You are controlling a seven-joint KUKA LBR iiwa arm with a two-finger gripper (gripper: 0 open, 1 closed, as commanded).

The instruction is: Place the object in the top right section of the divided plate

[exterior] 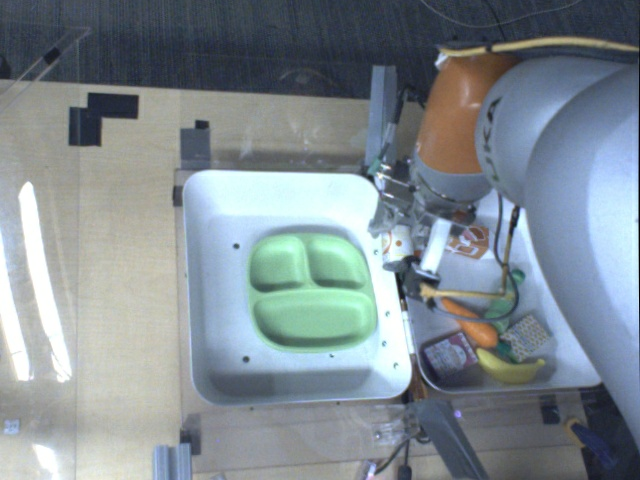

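- Your tool [405, 253] hangs over the wall between the two bins; you cannot tell from here whether it is wide, narrow or holding anything.
- Risk: a move to the green divided plate [312, 293] now may carry nothing.
- The carrot [470, 320] and banana [510, 368] lie in the right bin [575, 373], just beside and below the tool; which one is the object is unclear.
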